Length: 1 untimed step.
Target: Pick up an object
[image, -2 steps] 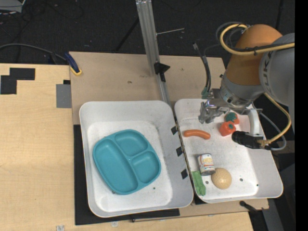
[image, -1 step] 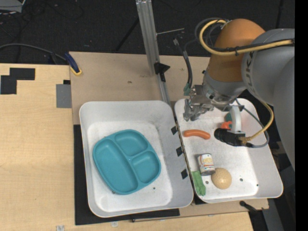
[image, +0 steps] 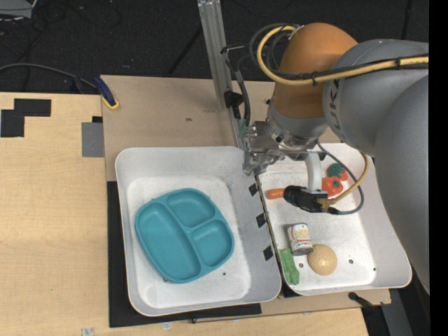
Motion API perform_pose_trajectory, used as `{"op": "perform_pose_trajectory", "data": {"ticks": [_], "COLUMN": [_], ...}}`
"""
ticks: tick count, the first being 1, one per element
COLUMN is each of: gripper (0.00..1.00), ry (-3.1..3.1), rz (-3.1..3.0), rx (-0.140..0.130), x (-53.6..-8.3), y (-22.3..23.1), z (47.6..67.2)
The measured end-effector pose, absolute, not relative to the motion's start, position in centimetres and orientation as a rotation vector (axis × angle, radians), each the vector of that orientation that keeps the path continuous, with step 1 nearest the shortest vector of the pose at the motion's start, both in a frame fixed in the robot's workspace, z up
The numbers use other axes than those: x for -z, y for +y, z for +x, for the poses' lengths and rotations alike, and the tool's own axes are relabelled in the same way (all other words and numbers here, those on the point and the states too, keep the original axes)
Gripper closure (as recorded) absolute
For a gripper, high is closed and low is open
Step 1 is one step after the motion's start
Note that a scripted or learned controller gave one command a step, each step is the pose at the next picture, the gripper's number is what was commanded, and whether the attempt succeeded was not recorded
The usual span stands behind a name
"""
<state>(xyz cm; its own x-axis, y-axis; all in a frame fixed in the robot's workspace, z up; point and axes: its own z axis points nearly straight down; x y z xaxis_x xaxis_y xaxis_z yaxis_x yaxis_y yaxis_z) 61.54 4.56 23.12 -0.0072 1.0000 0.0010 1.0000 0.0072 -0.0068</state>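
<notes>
My gripper (image: 254,161) hangs low over the far left corner of the right bin (image: 381,257), close to the rim it shares with the left bin. Just below it lies a small orange piece (image: 274,193). A red and green toy vegetable (image: 335,181) sits to the right, partly hidden by the wrist. Nearer the front stand a small labelled can (image: 300,237), a beige ball (image: 322,259) and a green stick (image: 289,266). I see nothing held by the gripper.
A teal divided plate (image: 184,234) lies in the left bin (image: 140,166). An upright aluminium post (image: 215,54) stands behind the bins, close to the wrist. The big grey arm covers the right bin's far right side.
</notes>
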Motion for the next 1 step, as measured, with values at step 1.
{"op": "perform_pose_trajectory", "data": {"ticks": [1], "gripper": [1.0], "ry": [-2.226], "rz": [-2.21], "rx": [-0.007], "x": [-23.27], "y": [10.66], "z": [61.91]}}
